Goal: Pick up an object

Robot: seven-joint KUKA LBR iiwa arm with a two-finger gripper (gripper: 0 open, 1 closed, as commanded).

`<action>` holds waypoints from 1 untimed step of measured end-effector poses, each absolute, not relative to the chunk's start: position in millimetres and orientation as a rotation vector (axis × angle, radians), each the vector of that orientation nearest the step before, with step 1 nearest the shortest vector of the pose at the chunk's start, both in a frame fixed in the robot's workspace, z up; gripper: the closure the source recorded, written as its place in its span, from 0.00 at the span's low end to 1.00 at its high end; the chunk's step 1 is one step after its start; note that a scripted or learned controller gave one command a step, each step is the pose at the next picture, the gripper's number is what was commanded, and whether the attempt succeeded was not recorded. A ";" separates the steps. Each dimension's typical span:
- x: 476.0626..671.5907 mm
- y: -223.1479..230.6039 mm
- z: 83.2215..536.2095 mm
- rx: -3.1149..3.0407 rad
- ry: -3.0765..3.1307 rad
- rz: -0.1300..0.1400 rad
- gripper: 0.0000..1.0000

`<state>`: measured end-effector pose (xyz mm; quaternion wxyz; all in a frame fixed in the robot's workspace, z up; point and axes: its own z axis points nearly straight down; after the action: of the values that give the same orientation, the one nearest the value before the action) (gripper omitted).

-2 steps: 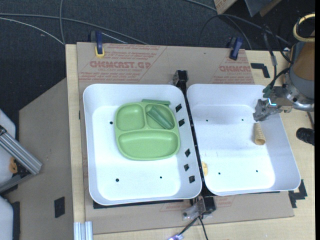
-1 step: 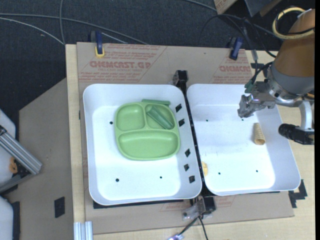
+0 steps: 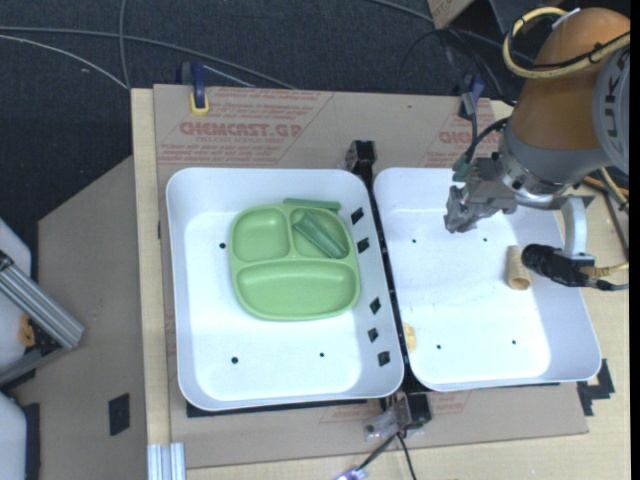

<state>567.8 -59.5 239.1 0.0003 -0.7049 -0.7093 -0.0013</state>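
Dark carpet and loose cables ring the table (image 3: pixel 300 118), where the left bin (image 3: pixel 200 358) carries a green divided plate (image 3: pixel 295 263) and the right bin (image 3: pixel 470 358) has a small tan cylinder (image 3: pixel 516 268) near its right wall. Gripper (image 3: pixel 462 220) hangs low over the right bin's upper part, well apart from the cylinder, nothing visibly in it, though whether it is clenched or released I cannot tell. Descend here and it risks grabbing bare bin floor, and the cylinder could roll away if nudged.

One camera fixed above tabletop (image 3: pixel 300 113), looking down at slant, middling distance. Both white bins (image 3: pixel 200 368) fully framed. My arm (image 3: pixel 565 78) enters from right side of view.
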 end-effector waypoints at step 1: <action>564.3 3.1 231.8 -2.211 -2.226 0.000 1.00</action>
<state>564.3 3.1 231.8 0.0021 -0.7047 -0.7095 0.0001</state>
